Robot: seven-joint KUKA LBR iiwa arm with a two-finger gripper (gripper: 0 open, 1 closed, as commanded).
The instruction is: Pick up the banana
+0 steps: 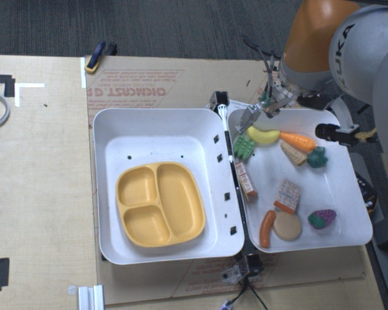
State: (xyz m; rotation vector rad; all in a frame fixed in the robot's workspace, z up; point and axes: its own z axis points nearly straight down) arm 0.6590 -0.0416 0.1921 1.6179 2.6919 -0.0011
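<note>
1. Banana (263, 135) lies in the right bin (349, 228), upper-left corner, long axis roughly left-right across the frame, carrot (298, 141) just beside its right end.
2. Pincer (251, 116) sits just above-left of the banana, near its left end, close to the bin wall.
3. Pincer opening: cannot tell; nothing visibly held.

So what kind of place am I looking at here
Most likely a robotics lab test bench. A grey KUKA arm reaches over two white bins, one holding toy food such as a banana and a carrot, all set on taped cardboard.
</note>
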